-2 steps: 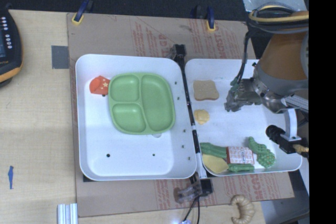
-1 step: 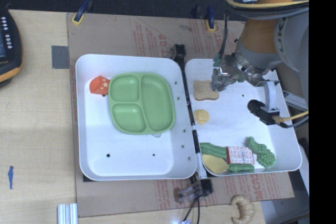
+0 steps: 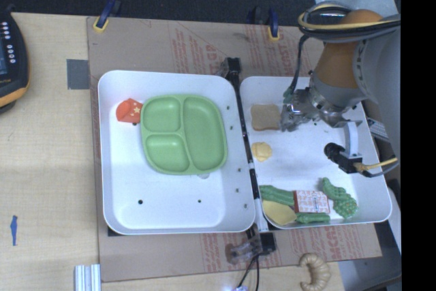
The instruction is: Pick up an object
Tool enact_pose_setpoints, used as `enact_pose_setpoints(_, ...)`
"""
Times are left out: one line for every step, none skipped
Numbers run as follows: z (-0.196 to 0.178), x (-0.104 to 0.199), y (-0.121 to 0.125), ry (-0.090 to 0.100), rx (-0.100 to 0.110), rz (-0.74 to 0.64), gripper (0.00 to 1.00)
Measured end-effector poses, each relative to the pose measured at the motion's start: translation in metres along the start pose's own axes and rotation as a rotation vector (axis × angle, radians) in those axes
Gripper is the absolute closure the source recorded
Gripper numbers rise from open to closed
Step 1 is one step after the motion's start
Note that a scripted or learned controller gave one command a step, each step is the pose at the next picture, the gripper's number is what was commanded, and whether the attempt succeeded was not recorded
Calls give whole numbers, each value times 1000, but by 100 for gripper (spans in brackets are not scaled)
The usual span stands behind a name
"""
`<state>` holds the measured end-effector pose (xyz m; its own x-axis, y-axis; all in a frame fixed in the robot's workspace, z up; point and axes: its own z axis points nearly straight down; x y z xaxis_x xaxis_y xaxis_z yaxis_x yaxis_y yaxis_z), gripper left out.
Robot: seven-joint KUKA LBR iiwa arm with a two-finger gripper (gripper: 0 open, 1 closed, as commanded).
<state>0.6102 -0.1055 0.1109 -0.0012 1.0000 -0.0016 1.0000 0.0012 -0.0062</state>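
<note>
Nothing has yet been lifted: the claw (image 3: 294, 112) is seen low in the right bin (image 3: 303, 167) beside the brown bread slice (image 3: 265, 117), whether spread or pressed together cannot be told. A yellow piece (image 3: 261, 150) and green vegetables (image 3: 338, 196) are held there, a green divided plate (image 3: 184, 133) in the left bin (image 3: 122, 201)

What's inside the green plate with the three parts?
Nothing can be seen in the three sections of the green plate. A red toy peeks out beside its left edge; whatever lies beneath the plate is covered.
</note>
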Motion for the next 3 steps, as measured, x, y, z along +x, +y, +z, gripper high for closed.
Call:
enact_pose_setpoints(-87,65,49,3,-15,-10,100)
enact_pose_setpoints(-84,8,24,0,-1,4,100)
enact_pose_setpoints(25,2,-8,2,6,-1,100)
